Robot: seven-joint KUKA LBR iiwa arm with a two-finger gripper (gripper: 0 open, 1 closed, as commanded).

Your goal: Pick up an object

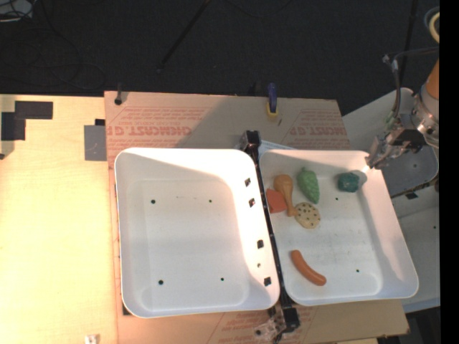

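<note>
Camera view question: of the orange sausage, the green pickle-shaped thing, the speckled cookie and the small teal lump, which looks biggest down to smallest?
1. Orange sausage, longest.
2. Green pickle-shaped thing.
3. Speckled cookie and teal lump look nearly alike; too close to rank.

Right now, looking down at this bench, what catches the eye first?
A cluster of small colourful toy foods in the right white bin: a bumpy green pickle-like piece, a speckled tan cookie and an orange sausage nearer the front. The grey pincer hangs at that bin's far right corner, beside a teal lump.

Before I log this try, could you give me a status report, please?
Hand over right bin's far-right rim. Small teal lump nearest, untouched. Nothing in the way.
</note>
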